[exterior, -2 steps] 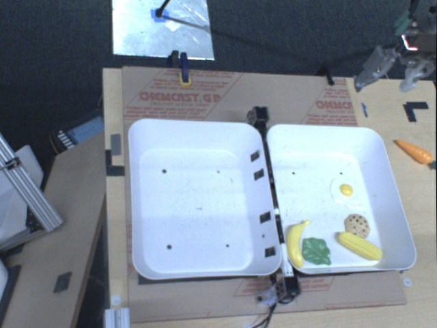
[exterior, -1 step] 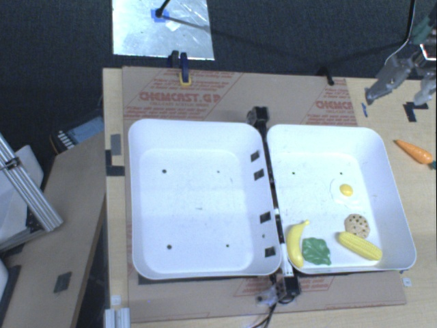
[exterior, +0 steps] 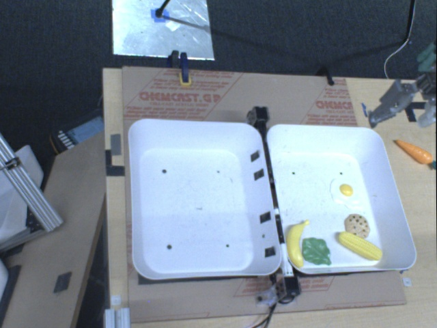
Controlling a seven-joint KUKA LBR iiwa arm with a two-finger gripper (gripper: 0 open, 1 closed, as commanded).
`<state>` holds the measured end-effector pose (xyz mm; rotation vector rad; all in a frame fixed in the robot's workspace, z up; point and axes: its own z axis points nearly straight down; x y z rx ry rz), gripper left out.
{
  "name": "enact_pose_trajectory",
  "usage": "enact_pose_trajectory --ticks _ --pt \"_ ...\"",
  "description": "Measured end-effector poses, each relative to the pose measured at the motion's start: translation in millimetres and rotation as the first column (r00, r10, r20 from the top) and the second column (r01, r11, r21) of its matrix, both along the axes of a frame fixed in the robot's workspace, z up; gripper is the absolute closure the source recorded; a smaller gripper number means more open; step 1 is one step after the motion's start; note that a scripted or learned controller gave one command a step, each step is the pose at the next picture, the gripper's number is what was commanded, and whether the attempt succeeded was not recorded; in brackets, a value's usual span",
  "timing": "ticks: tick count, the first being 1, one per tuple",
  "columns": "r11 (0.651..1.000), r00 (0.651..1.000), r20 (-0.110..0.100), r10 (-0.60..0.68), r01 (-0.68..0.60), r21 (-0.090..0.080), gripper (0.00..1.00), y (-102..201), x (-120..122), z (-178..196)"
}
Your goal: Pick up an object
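Observation:
The right bin (exterior: 382, 162) holds several toy foods near its front right. A fried egg (exterior: 345, 190) lies flat, with a brown cookie (exterior: 356, 225) just in front of it. A yellow corn cob (exterior: 360, 246) rests by the front wall. A banana (exterior: 295, 244) lies along the left wall, touching a green leafy piece (exterior: 316, 251). My gripper (exterior: 390, 104) hangs at the far right, beyond the right bin's back right corner and apart from every object.
The left bin (exterior: 143, 149) stands beside the right one, with black clips along the shared wall. An orange carrot (exterior: 414, 151) lies on the bench outside the right bin. A shiny metal sheet (exterior: 162, 19) sits at the back.

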<state>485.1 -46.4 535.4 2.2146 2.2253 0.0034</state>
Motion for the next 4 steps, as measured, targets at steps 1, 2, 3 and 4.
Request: enact_pose_trajectory --ticks 1,2,3,4 --pt "1.0 1.0 0.004 0.005 -0.005 -0.001 1.0 0 2 12" --pt "1.0 1.0 -0.012 -0.006 0.006 -0.001 1.0 -23 31 -160" --pt "1.0 1.0 -0.011 -0.007 0.007 0.001 1.0 -38 0 -251" --pt "1.0 1.0 -0.002 0.001 -0.001 0.001 1.0 -14 2 -271"
